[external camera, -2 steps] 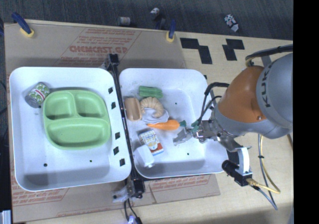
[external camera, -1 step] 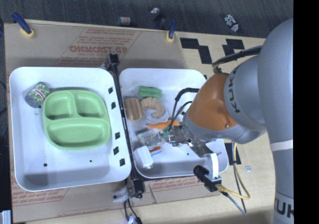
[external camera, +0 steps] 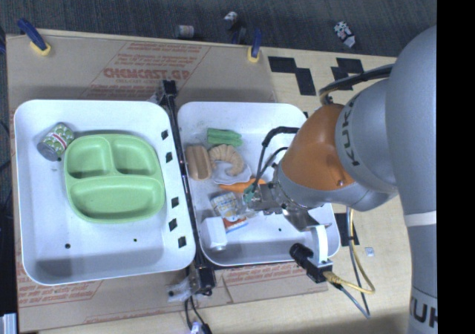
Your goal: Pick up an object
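The grey arm with its orange band reached in from three o'clock and hung over the right bin, its wrist covering the bin's centre and three o'clock side. The gripper pointed down near the middle of that bin, just above a small carton with a red and blue label; whether it was touching the carton, or whether anything sat in its grasp, could not be told, as the wrist hid that part. Around it lay the bin's other things: a green piece at twelve o'clock, a tan block at ten o'clock, a croissant-shaped pastry just beside the block toward the centre, and an orange carrot-like piece close to the gripper's tip. A white block rested at seven o'clock, near the bin's wall. The left bin held a green divided tray, filling most of its upper half, with a small can at the tray's ten o'clock corner, touching or nearly touching its rim.
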`<state>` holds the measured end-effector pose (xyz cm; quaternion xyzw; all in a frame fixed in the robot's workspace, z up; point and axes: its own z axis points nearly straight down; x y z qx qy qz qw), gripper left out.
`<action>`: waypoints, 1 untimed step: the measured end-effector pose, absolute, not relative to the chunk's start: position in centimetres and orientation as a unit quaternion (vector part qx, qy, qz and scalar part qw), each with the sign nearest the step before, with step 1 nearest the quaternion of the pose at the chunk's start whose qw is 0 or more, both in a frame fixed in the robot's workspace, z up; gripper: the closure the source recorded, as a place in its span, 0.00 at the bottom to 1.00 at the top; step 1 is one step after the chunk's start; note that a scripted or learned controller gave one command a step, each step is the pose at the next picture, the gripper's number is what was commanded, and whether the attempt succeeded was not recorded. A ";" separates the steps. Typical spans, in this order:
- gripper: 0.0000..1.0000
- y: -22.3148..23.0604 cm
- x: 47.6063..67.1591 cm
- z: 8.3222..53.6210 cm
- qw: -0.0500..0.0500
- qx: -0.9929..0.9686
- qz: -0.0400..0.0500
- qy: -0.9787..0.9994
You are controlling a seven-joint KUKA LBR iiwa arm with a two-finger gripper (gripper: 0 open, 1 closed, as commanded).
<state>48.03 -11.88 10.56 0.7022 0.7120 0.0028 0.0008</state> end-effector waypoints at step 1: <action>1.00 -6.2 47.7 19.2 0.000 0.705 0.001 0.710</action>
